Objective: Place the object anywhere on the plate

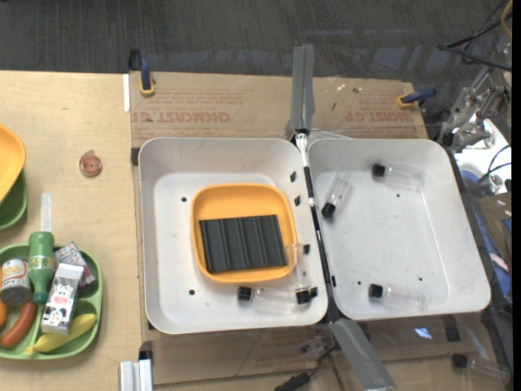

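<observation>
Left bin (155, 218): orange plate (242, 198) sits mid-floor. A dark grey ribbed slab (242, 244) lies flat on the plate, covering its near half, inside the rim. Two clear black-capped vials lie at the plate's near-right corner, one (264, 299) along the bin's near wall, one (298, 271) against the plate's right edge.

Right bin (464, 218): three more vials, well apart: far (391, 173), far-left (334, 196), near (395, 296).

Gripper state: cannot tell.

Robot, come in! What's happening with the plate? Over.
Plate in left bin, grey ribbed block lying on it. Two capped vials beside the plate, three more in right bin. Over.
</observation>
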